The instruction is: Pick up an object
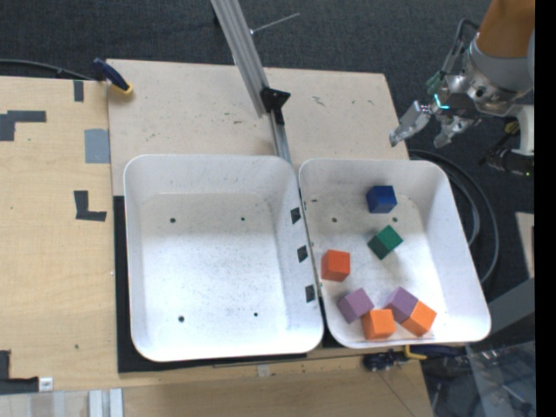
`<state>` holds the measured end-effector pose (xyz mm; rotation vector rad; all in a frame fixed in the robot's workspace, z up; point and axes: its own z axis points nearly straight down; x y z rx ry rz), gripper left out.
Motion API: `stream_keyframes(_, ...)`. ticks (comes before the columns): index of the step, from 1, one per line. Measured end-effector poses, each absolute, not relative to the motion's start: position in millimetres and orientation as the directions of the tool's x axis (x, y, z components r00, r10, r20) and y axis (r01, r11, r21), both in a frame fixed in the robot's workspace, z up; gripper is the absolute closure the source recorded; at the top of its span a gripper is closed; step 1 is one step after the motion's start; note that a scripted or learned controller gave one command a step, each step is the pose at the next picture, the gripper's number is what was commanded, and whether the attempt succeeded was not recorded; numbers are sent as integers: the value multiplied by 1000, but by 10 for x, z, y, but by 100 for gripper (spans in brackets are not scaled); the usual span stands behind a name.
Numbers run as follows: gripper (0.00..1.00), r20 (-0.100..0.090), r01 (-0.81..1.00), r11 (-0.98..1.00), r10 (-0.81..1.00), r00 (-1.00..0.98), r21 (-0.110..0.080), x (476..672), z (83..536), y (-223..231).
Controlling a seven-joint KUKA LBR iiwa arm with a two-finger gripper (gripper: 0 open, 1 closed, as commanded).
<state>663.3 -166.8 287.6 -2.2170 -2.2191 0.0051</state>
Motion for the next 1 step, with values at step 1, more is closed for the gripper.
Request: stream_keyframes(1,0,-2,1000,2,1000,-2,-1,6639,2912,-1670)
